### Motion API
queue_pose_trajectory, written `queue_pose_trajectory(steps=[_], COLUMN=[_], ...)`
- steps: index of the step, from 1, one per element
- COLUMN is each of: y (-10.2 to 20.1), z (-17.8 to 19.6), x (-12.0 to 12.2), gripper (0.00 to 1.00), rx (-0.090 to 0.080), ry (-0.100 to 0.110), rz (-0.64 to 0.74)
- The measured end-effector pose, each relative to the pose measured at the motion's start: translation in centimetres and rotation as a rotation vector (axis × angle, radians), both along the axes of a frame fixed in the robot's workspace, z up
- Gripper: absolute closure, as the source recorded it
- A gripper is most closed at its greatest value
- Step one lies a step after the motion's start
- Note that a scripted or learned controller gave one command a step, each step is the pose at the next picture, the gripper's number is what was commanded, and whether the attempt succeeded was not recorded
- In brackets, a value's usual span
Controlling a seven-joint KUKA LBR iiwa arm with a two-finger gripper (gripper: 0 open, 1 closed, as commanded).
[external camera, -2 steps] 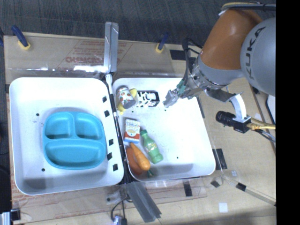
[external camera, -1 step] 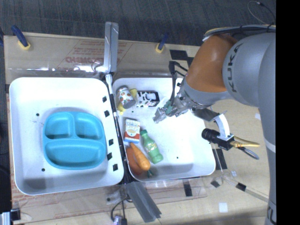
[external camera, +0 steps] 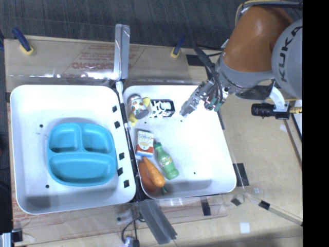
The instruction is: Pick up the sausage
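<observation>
sausage low at seven o'clock in right bin, beside green bottle. approach step: end effector at one o'clock, well apart, grip unreadable, holding nothing visible. next: swing toward seven, descend.

Bright, even overhead light; slight softness.

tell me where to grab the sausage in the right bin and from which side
Grip the sausage across its middle, coming straight down from above. It lies flat and slanted near the right bin's left wall, with the green bottle close along its upper right side, so the fingers probably need to straddle its narrow width. The gripper is apart from it, up near the bin's far edge.
</observation>
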State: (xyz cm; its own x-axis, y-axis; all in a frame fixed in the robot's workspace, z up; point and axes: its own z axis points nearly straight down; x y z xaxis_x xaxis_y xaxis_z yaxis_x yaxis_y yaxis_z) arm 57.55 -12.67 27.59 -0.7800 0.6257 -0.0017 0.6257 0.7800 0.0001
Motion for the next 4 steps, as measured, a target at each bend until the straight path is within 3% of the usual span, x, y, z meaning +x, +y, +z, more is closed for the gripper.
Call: queue_pose_trajectory(steps=[1, 2, 3, 4], y=[1.1, 3.6, 2.7, 1.4], z=[-12.5, -0.6, 2.0, 3.6], x=[-5.0, 1.4, 0.5, -8.8], gripper=[1.0, 1.0, 1.0, 1.0], rx=[0.002, 0.001, 0.0, 0.001], ry=[0.006, 0.001, 0.002, 0.003], rz=[-0.061, -0.029, -0.09, 0.049])
